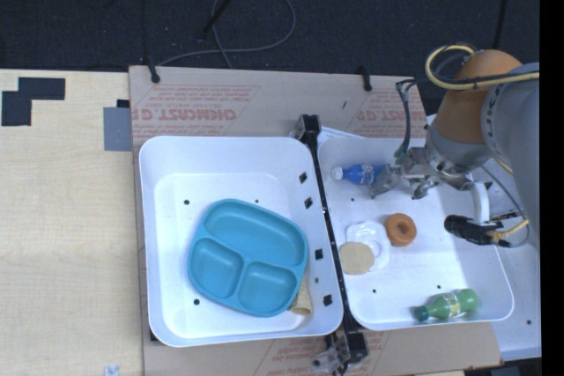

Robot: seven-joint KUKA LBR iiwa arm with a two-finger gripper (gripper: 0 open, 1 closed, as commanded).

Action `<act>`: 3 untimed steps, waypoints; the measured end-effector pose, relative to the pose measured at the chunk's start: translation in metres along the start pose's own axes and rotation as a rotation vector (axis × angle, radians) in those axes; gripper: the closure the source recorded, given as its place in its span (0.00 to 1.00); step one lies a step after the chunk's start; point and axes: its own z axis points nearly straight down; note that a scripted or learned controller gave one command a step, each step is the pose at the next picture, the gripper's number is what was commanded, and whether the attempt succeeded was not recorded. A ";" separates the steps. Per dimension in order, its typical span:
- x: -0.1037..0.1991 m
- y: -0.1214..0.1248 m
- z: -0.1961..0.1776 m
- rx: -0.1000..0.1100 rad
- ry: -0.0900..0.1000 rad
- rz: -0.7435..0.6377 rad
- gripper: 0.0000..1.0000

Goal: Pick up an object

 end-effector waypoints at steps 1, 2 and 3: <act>0.000 0.001 -0.012 -0.001 0.000 -0.002 1.00; 0.003 -0.008 -0.065 -0.007 -0.001 0.004 1.00; 0.001 -0.006 -0.108 -0.008 -0.002 0.004 1.00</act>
